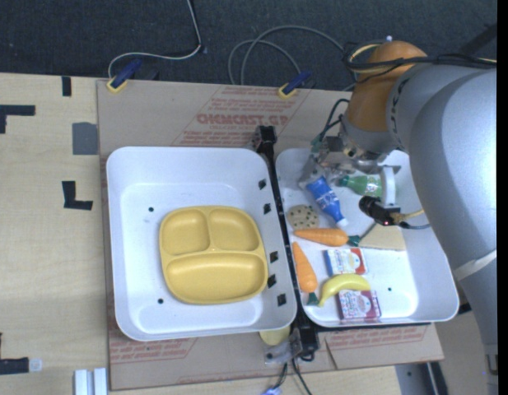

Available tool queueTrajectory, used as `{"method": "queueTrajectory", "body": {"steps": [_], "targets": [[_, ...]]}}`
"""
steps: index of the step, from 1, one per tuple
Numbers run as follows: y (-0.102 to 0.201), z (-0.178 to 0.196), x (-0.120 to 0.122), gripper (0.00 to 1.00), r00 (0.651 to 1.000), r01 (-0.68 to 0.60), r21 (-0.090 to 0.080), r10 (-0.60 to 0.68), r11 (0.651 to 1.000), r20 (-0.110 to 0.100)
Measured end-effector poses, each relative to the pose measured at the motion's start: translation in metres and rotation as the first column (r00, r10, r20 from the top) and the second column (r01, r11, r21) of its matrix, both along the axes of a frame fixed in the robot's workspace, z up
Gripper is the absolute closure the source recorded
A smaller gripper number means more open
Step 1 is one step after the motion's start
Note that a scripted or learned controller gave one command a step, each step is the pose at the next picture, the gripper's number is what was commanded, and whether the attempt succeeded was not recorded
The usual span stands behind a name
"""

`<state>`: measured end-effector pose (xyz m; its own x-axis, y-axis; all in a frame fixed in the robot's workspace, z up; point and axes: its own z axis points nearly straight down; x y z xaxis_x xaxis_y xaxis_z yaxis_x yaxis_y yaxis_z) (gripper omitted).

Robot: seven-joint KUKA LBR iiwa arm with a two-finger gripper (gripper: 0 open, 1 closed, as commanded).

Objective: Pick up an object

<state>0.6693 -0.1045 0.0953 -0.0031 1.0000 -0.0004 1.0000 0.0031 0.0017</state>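
Note:
My gripper point(321, 164) hangs over the far end of the right bin point(441, 280), below the orange band of the arm point(375, 97). Just in front of it lies a blue bottle point(328, 202) with a white cap, tilted, its upper end right under the gripper. Whether the two touch is unclear. Nearer lie a brown cookie point(300, 216), an orange carrot point(321, 237) lying crosswise, a second carrot point(304, 268) along the bin's left wall, a yellow banana point(344, 285) and two red-and-white cartons point(345, 261) point(358, 304).
A green object point(365, 184) and a pale wedge point(387, 237) lie on the right bin's right side, partly under the arm. The left bin point(122, 220) holds a yellow divided plate point(212, 252). Cables loop behind the bins.

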Motion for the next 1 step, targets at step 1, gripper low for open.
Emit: {"method": "queueTrajectory", "body": {"steps": [1], "targets": [[0.0567,0.0947,-0.0106,1.0,1.0,-0.003,0.003,0.003,1.0,0.004]]}}
